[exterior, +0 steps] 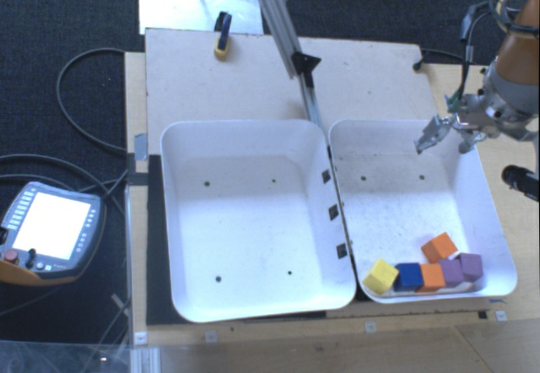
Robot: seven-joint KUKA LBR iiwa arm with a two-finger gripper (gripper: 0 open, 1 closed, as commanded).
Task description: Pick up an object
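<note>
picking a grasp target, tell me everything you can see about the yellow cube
The yellow cube is a small, matte block, foam-like in look, with soft edges. It lies in the right bin at its near-left corner, turned at a slant to the bin walls. It is the leftmost of the row of blocks, and the blue cube touches its right side.

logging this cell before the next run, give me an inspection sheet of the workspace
surface: pale bench board bearing left bin and right bin, side by side
job's things: yellow cube, blue cube, two orange cubes, two purple cubes, clustered in the right bin's near corner
clutter: yellow clamp at the board's far edge
grippers: claw above the right bin's far edge, away from the cubes
cables: black cable looping left of the bench
surroundings: teach pendant at left, dark floor
</note>
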